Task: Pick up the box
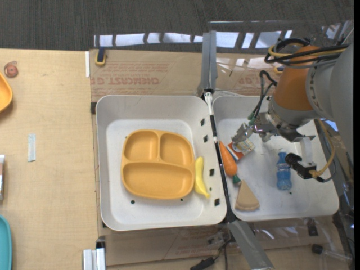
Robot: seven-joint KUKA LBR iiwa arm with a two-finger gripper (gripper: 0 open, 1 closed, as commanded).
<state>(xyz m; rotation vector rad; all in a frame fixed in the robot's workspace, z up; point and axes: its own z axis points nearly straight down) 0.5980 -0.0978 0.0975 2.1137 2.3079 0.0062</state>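
The box (244, 147), a small white and orange carton, lies in the right bin (315, 204) near its left wall, just right of the carrot. My gripper (247, 134) hangs directly over the box's upper edge, reaching in from the right under the orange wrist band. The gripper body hides part of the box's top. I cannot make out whether the box is touched or gripped.
A carrot (228, 158) lies along the right bin's left wall, with a tan wedge (246, 198) below it and a blue bottle (283, 171) to the right. The left bin (109, 167) holds a yellow divided plate (158, 164) and a banana (200, 176).
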